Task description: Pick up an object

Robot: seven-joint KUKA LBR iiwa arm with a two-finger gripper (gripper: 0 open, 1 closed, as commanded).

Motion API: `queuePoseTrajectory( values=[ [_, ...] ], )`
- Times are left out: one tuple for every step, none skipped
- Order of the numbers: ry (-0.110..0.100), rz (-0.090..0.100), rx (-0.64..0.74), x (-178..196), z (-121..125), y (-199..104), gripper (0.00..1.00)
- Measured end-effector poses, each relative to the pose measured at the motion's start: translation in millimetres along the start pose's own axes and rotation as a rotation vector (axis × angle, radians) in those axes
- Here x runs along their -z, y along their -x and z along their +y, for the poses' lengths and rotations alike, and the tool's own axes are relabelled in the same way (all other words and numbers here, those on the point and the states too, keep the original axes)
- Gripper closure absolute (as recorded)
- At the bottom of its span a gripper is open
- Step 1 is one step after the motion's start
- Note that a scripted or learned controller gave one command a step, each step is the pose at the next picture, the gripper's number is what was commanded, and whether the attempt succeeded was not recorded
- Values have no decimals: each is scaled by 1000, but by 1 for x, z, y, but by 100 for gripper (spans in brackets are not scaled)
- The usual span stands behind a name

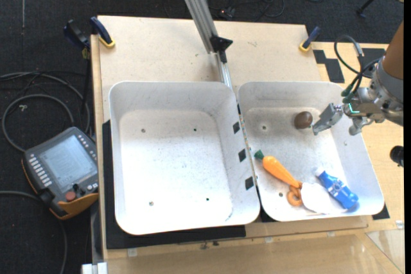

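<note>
Brown ball (303,119), orange carrot (280,171), blue tube (337,189), all in right bin (282,94)

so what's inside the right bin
The right bin holds a brown ball near the back, a carrot, a small orange ring, a white disc and a blue toy. The disc hides whatever is beneath it.

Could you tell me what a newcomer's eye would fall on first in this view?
Probably the orange toy carrot lying in the right bin, with a blue object near that bin's front right corner. Next, the gripper at the bin's right side, beside a small brown ball.
</note>
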State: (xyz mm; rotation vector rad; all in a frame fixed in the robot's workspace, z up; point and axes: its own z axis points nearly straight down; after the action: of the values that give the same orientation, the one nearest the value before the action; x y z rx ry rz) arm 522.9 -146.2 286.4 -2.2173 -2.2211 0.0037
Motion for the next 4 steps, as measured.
queuePoseTrajectory(
  values=[
    [4,-1,-1,2,1,0,0],
    [-3,1,-3,-61,-2,4,0],
    [-1,0,-2,-106,-6,0,0],
    [-2,1,-3,-167,-1,3,0]
  ],
)
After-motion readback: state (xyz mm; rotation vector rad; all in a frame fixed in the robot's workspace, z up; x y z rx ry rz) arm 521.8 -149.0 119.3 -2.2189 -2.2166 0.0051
